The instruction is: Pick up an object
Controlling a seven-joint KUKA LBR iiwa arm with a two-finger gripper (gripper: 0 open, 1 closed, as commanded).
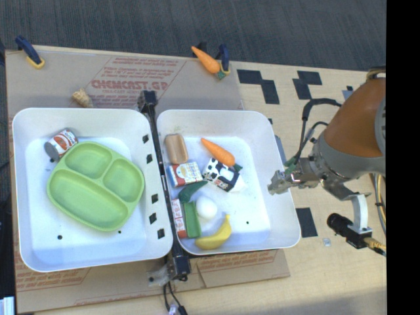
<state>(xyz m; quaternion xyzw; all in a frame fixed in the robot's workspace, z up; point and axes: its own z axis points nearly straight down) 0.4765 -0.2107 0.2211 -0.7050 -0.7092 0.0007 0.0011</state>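
Note:
The right bin holds a brown bread roll, an orange carrot, a black-and-white cow-patterned carton, a red-and-white packet, a dark green vegetable, a white egg, a yellow banana and a red-and-green bar. My gripper hangs over that bin's right rim, to the right of the carton and apart from every object. I see nothing held in it.
The left bin carries a green divided plate and a small can. A second carrot and a cork lie on the cardboard behind the bins. Blue clamps hold the cardboard's far edge.

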